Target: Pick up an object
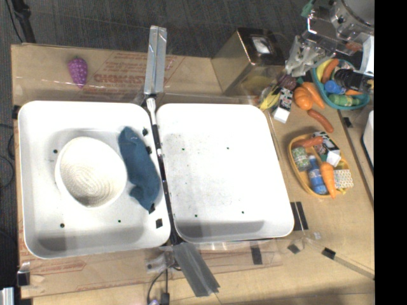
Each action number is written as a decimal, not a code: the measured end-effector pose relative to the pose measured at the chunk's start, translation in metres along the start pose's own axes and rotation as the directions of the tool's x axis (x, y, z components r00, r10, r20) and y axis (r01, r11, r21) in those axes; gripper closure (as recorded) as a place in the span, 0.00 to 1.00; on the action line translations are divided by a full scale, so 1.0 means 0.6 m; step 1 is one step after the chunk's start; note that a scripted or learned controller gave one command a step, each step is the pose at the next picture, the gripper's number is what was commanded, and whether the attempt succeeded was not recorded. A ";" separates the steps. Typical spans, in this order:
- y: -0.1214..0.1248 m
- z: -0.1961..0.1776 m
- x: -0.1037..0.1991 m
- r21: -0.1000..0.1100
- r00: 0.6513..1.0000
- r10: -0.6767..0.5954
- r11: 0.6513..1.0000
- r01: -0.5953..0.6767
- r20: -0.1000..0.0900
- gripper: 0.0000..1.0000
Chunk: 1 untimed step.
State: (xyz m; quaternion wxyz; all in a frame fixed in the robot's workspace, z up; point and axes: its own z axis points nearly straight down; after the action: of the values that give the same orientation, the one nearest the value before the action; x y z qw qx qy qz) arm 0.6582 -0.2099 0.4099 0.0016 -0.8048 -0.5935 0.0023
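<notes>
Objects for picking sit in the left bin [38,189]: white woven cap-like item [91,172], dome up, near the bin's middle, and dark blue cloth [140,168], crumpled lengthwise, touching the cap's right side and lying just beside the divider between the bins. Both well apart from the gripper [304,54], which hangs at the upper right, off the bins altogether, above a heap of toy items. Fingers lost against the clutter beneath, so open or closed cannot be told; nothing seen clamped there. Grey arm [353,2] with its orange band cut off by the top edge. Right bin [216,170] between the cloth and the gripper, speckled with small dark marks. Beyond the bins, on the brown bench [191,72]: purple fruit-like toy [78,70] at the upper left, tan box [251,53] tilted behind the right bin, mixed toys [321,88] in orange, yellow and green under the gripper, too tangled to name singly. Yellow dish [320,164] of small items to the right of the right bin, contents hard to separate. Grey strip [197,271] at the front edge, purpose unreadable.
</notes>
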 end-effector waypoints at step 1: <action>0.002 -0.010 0.006 0.007 1.000 -0.012 1.000 0.011 0.001 1.00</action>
State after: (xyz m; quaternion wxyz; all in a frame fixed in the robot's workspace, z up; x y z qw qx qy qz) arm 0.6607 -0.2071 0.4159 0.0042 -0.8014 -0.5982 0.0048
